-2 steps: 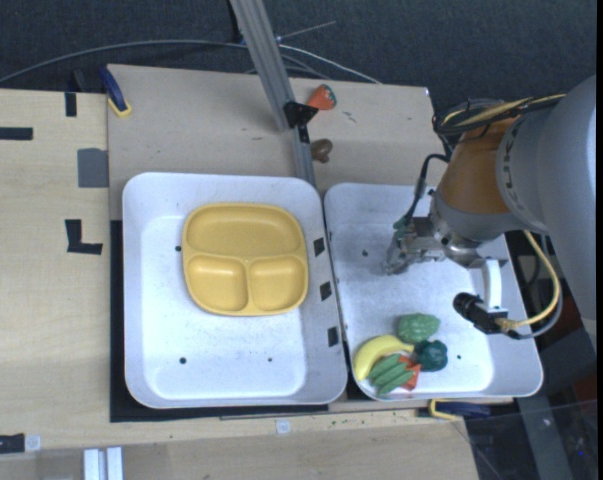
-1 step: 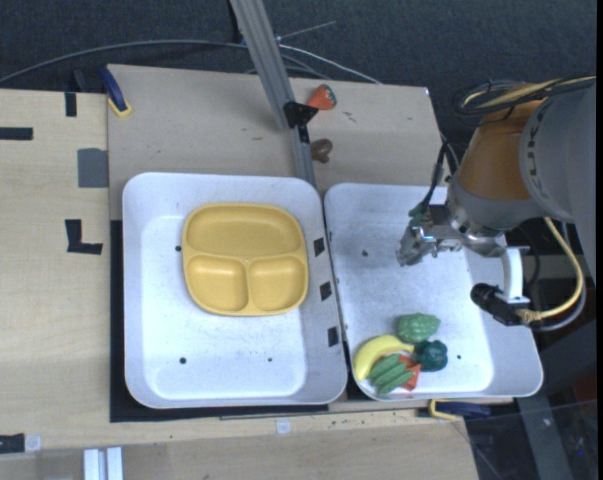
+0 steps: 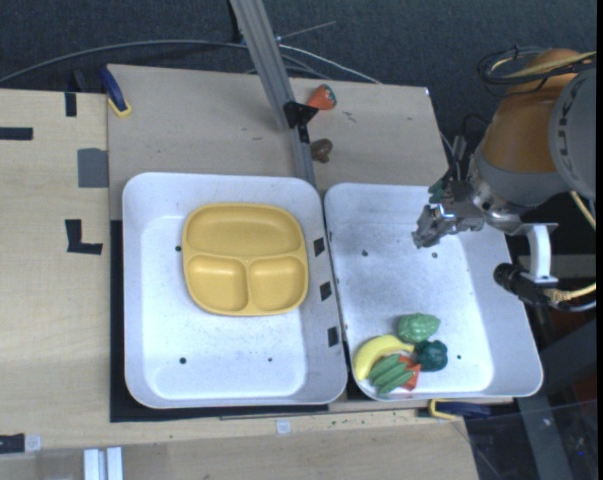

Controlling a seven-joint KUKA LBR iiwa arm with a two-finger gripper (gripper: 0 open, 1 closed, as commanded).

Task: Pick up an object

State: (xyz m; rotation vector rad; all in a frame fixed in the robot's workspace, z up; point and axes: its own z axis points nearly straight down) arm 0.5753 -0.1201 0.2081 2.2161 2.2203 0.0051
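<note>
A small heap of toy food lies in the near corner of the right bin (image 3: 481, 298): a yellow banana (image 3: 373, 351), a light green leafy piece (image 3: 418, 326), a dark green piece (image 3: 432, 355) and a green pod with red bits (image 3: 393, 372). My gripper (image 3: 428, 230) hangs over the far right part of that bin, well behind the heap, with nothing seen between its fingers. The arm's grey wrist and orange band rise to its right.
The left bin (image 3: 146, 298) holds a yellow divided plate (image 3: 246, 258). A grey pole (image 3: 266, 53) slants over the bench behind the bins, with an orange-tipped clamp (image 3: 321, 96) beside it. Cables trail at the right by the arm.
</note>
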